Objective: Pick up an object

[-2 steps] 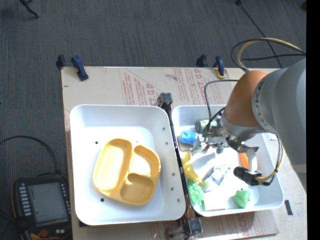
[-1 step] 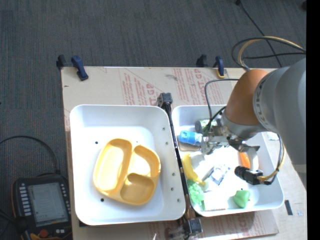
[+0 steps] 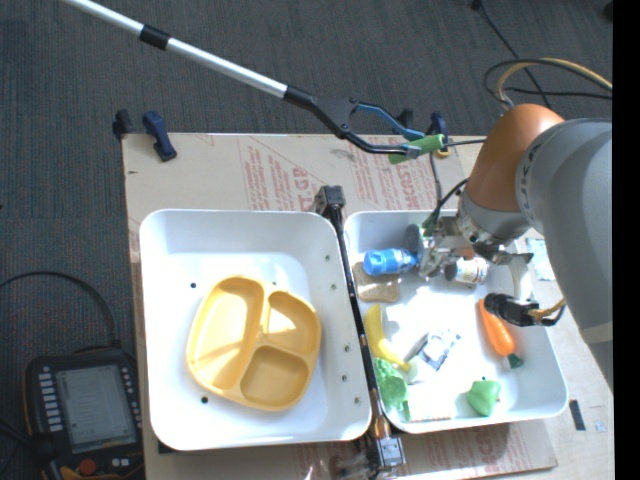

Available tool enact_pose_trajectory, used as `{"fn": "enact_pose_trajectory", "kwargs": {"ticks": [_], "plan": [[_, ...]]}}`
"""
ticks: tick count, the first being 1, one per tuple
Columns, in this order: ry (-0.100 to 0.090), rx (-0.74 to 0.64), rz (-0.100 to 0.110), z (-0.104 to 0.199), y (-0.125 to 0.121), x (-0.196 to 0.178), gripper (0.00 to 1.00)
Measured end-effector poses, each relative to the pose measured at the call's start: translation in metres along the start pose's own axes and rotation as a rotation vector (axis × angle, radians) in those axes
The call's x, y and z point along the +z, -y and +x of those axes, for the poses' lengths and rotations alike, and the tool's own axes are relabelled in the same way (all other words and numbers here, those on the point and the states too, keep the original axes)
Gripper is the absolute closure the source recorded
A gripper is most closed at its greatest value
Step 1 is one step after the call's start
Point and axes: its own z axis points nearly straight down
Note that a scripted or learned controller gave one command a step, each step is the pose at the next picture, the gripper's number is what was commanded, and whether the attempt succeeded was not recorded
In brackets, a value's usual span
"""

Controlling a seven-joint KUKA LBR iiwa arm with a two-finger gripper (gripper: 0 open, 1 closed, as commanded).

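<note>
1. A green toy (image 3: 482, 397) is lying at the right bin's (image 3: 556, 393) near edge, with a banana (image 3: 377, 334) and a carrot (image 3: 497, 330) sitting just beyond.
2. A yellow divided plate (image 3: 254, 342) is resting in the left bin (image 3: 170, 238).
3. Farther back, a blue bottle (image 3: 388, 261) is lying near the gripper (image 3: 437, 255), which is hovering over the right bin's far end; I cannot tell its grip.

Two white bins (image 3: 160, 258); one yellow divided plate (image 3: 255, 343), one carrot (image 3: 497, 333), one banana (image 3: 378, 338), one blue bottle (image 3: 388, 261).
</note>
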Motion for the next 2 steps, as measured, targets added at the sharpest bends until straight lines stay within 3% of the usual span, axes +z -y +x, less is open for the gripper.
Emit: {"fn": "enact_pose_trajectory", "kwargs": {"ticks": [1, 2], "plan": [[-0.001, -0.001, -0.001, 0.0011, -0.0005, -0.0003, 0.00], [-0.001, -0.008, 0.005, 0.0022, 0.0002, -0.0062, 1.00]]}}
